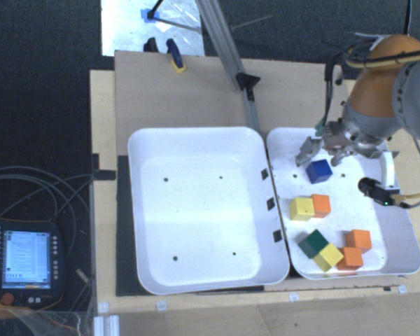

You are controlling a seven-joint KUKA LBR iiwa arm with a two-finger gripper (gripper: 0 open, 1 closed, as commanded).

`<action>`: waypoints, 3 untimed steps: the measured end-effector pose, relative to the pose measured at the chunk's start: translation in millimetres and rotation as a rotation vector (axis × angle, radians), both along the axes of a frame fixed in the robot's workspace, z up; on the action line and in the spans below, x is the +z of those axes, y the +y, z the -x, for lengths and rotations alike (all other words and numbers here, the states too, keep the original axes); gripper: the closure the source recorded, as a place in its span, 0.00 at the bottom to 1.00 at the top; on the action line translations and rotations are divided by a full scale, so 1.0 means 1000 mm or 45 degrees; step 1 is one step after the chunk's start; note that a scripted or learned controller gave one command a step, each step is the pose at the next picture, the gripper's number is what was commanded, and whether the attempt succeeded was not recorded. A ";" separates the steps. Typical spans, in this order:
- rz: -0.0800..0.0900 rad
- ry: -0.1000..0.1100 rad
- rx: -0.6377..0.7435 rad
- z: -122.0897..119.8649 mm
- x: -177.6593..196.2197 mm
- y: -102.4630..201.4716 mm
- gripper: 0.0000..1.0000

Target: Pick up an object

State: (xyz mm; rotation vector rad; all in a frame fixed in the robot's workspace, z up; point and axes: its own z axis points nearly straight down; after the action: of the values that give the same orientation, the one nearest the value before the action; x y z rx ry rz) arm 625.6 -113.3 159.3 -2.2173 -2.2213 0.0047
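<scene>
Even, fairly bright overhead light falls on the bench [196, 89]. The left bin [196, 208] glares almost to pure white, its floor detail washed out. A shiny sheet [136, 16] at the upper left of the frame throws back strong reflections. Shadows are soft and short. The picture is slightly grainy and soft.

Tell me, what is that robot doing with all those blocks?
The grey and orange robot arm's gripper hangs just above a small blue cube in the right-hand shallow white bin. It looks like it is trying to pick it up. Other yellow, orange and green cubes lie nearer the front of that bin.
</scene>
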 end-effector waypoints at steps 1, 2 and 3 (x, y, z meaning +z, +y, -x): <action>0.010 -0.019 0.000 -0.004 -0.044 -0.003 0.00; 0.008 -0.027 0.003 -0.006 -0.030 -0.002 1.00; 0.001 -0.014 0.004 -0.009 0.016 0.003 1.00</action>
State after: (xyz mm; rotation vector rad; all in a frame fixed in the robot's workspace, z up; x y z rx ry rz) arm 634.9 -110.5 175.1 -2.2193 -2.2308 -0.0064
